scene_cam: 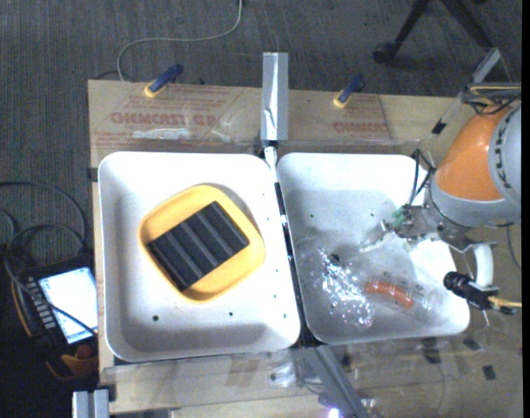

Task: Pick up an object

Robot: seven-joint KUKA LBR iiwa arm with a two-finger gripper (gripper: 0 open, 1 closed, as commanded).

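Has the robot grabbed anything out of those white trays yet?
Not that I can see. The tool is low inside the right bin, above the clear wrapped item, which lies on the floor. The yellow and black object sits untouched in the left bin. Lifting remains.

Grey arm point(506, 168) with a rounded orange band point(472, 159).
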